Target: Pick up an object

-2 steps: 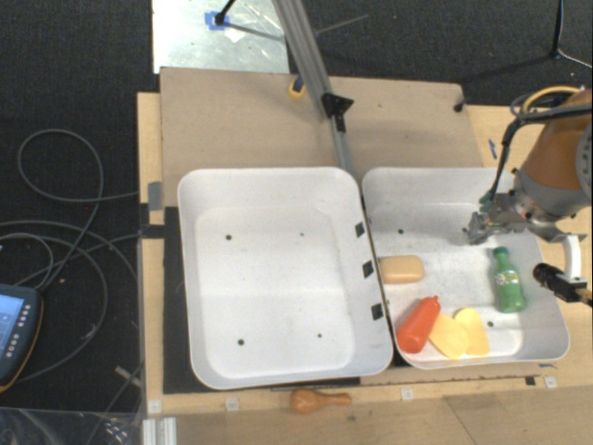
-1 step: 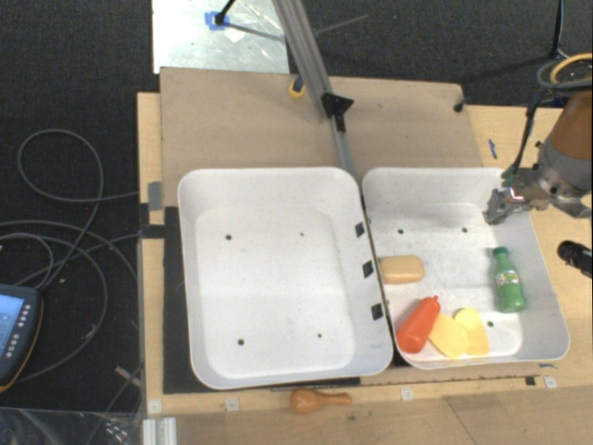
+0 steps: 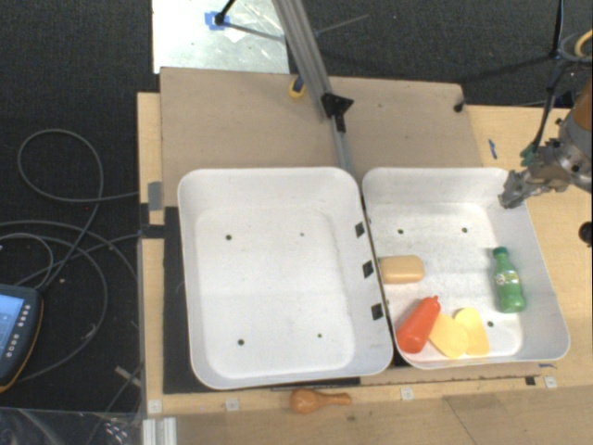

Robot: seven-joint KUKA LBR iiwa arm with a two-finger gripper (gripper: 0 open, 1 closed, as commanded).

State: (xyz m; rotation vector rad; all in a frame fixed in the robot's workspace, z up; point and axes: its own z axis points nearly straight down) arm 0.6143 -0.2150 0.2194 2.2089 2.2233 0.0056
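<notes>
1. In the camera view, the grey two-finger gripper (image 3: 515, 193) is hovering over the far right corner of the shallow white right-hand bin (image 3: 435, 188); its opening cannot be told, and nothing is showing between its tips.
2. Inside that bin, a green plastic bottle (image 3: 506, 280) is lying near the right wall, below the gripper.
3. A tan rounded block (image 3: 401, 269) is sitting by the bin's left wall.
4. A red plastic bottle (image 3: 419, 324) and two yellow rounded pieces (image 3: 460, 334) are lying along the bin's near wall, touching.
</notes>
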